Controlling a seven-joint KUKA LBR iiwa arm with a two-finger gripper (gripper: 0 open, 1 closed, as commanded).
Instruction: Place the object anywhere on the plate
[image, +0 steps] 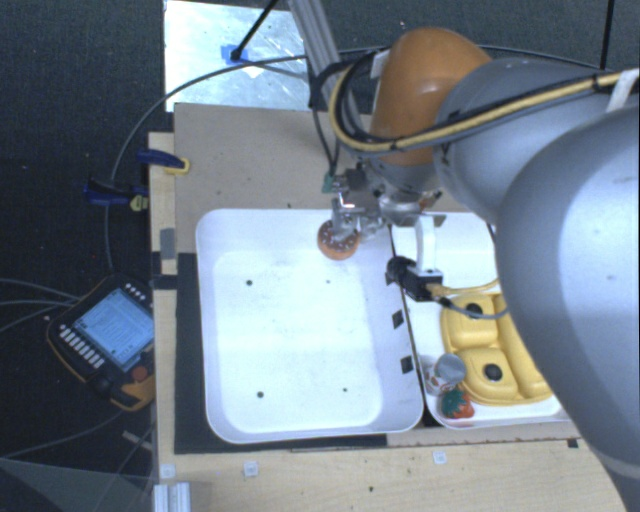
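Observation:
A small round brown object (338, 242), like a toy donut, hangs at the tips of my gripper (343, 228), over the back right corner of the left bin (290, 330). The fingers are shut on it from above. The yellow plate (482, 335) lies in the right bin (460, 255), to the right of the gripper and nearer the front, and my arm hides part of it.
At the front left corner of the right bin lie a small grey round piece (447, 368) and a red and green toy (457, 403), just left of the plate. The arm's bulk covers most of the right bin.

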